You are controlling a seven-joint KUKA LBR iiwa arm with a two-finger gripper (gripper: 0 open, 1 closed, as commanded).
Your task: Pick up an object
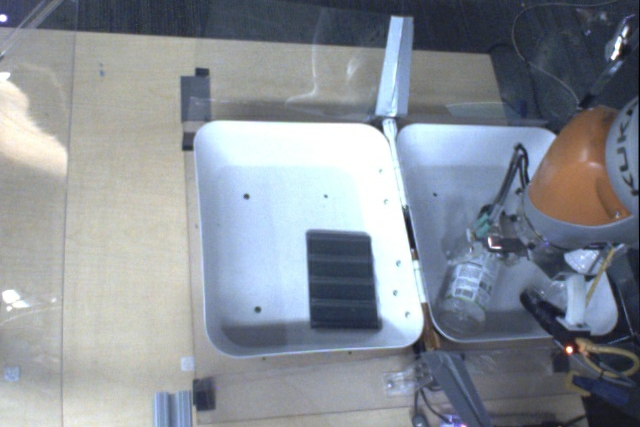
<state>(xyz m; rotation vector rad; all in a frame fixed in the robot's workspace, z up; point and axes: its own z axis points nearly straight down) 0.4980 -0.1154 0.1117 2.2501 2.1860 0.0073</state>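
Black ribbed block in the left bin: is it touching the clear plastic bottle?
Apart. The camera view shows the block in the left bin and the bottle in the right bin, bin walls between them.

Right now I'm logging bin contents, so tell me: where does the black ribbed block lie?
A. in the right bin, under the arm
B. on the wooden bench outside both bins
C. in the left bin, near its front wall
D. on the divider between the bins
C: the black ribbed block lies flat on the floor of the left bin, toward its front right part.
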